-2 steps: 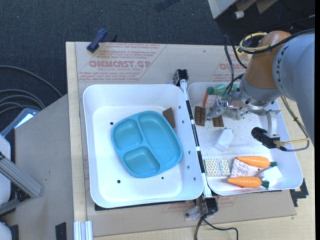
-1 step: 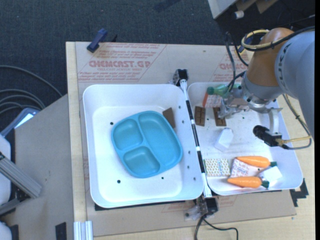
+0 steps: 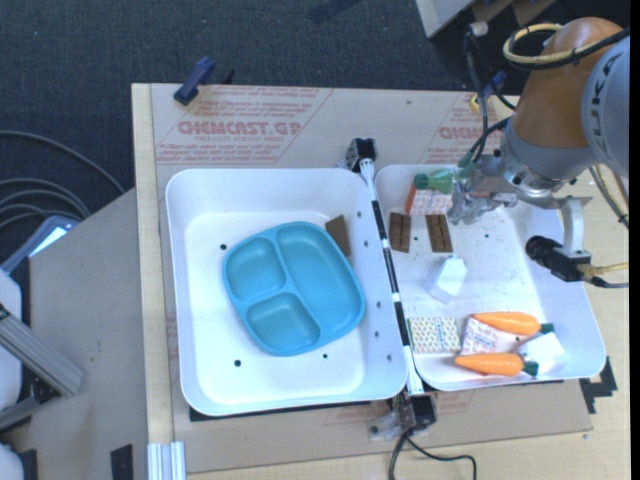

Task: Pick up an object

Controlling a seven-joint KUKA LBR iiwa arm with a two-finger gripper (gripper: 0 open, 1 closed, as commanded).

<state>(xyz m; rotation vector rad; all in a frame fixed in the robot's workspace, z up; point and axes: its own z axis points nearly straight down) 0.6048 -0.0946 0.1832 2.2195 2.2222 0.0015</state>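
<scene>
Two shallow white bins are set side by side on the bench. The left bin (image 3: 190,268) is occupied by a blue divided plate (image 3: 292,287), tilted a little, with a small brown block (image 3: 338,234) just beside its upper right corner. In the right bin (image 3: 575,313), two brown bars (image 3: 400,232) are seen near the dividing wall, with a small white piece (image 3: 449,275) below them. Along the near edge of that bin, two orange carrots (image 3: 508,322) lie one above the other, with a small printed packet (image 3: 481,338) between them and a patterned packet (image 3: 434,334) just to their left. The gripper (image 3: 466,206) is held low over the far end of the right bin, just beside a red and white carton with a green end (image 3: 430,196). How far the claw is open cannot be told from this view, and nothing is seen held in it.
</scene>
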